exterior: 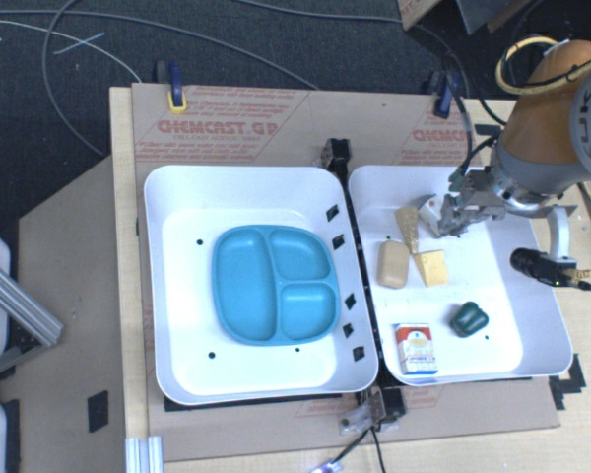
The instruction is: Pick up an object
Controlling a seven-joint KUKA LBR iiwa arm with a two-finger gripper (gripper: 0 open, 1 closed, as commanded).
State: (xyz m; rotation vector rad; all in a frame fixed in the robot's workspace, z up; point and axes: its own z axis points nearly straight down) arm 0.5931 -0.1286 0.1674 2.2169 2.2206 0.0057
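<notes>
Shallow white right bin (532, 348) serving as landmark. Blue three-compartment plastic plate (275, 284) lying in left neighbour bin. Grey arm's gripper (451, 220) hovering over landmark's far part. Inside landmark: red-white carton (416, 349) sitting near front edge; tan rounded block (393, 264), yellow wedge (432, 267) resting mid-left; dark green lump (468, 318) lying centre-front.

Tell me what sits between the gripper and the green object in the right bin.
Nothing visible lies directly between them. The gripper is over the upper part of the right bin, and the green object lies below it across bare bin floor. The yellow block lies just left of that line.
</notes>
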